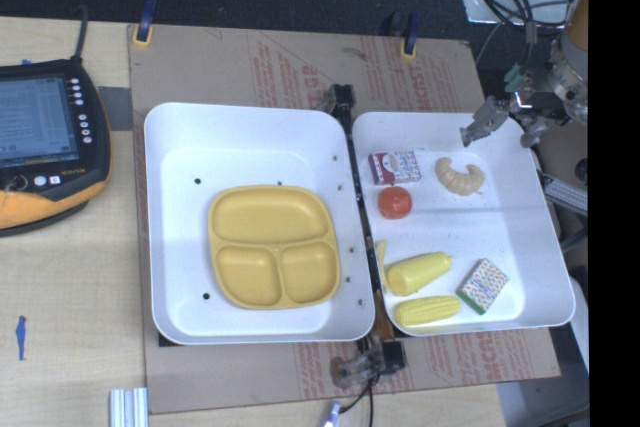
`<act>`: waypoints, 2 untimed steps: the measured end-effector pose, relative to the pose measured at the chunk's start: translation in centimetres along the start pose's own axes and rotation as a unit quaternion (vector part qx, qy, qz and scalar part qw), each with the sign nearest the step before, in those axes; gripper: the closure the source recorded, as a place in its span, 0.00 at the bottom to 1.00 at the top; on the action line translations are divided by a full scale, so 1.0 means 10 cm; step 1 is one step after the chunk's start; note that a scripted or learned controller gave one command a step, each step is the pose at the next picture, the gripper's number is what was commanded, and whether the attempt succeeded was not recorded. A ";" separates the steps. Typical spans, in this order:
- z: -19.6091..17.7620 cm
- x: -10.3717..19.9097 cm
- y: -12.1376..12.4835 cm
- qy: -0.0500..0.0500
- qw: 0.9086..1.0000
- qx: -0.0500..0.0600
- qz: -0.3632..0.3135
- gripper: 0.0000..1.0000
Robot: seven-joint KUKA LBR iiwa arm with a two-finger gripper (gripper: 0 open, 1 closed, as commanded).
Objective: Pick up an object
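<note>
Hovering: grey two-finger end effector [487,125], spread wide, holding nothing
Below: pale curved croissant [460,177] in right shallow white bin [535,215]

The right bin [520,215] offers open floor through its middle band and along its right side. Obstacles at its upper left: a small carton [395,166] with a tomato [395,203] just below it, and a croissant [460,177] nearby to the right. Two corn cobs [417,272] [428,311] lie close together along the lower edge, with a small box [484,285] just beside them.

In the left bin [170,215], a yellow divided plate [272,246] occupies the centre; open floor remains along the top and left margins.

The gripper [497,123] hangs over the right bin's upper right corner.
</note>
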State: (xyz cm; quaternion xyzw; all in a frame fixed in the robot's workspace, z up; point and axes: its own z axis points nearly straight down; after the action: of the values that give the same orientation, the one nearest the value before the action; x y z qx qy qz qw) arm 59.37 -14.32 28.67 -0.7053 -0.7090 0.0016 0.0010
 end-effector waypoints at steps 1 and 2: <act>1.31 -0.09 0.21 0.000 1.000 0.002 0.000 0.00; 1.62 0.38 0.49 -0.001 1.000 0.000 -0.001 0.00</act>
State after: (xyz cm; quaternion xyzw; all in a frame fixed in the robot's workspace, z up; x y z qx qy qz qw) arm 64.21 -10.55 12.46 -0.7044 -0.7098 0.0019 0.0001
